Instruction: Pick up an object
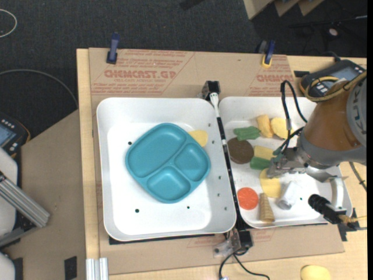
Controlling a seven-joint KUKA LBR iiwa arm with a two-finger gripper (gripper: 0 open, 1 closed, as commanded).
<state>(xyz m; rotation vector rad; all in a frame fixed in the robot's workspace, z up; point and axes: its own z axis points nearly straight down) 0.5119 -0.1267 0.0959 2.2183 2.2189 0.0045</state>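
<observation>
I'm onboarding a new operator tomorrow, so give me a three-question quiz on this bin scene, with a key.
1. True or false: the blue plate lies in the left bin.
2. Which item sits nearest the front rim of the right bin?
A. brown disc
B. cone
C. green piece
3. Fill in: the gripper hangs over the ____ bin.

Key
1. True; the plate has three compartments and lies beside a small yellow piece.
2. B; the cone lies next to the orange slice.
3. right
</observation>
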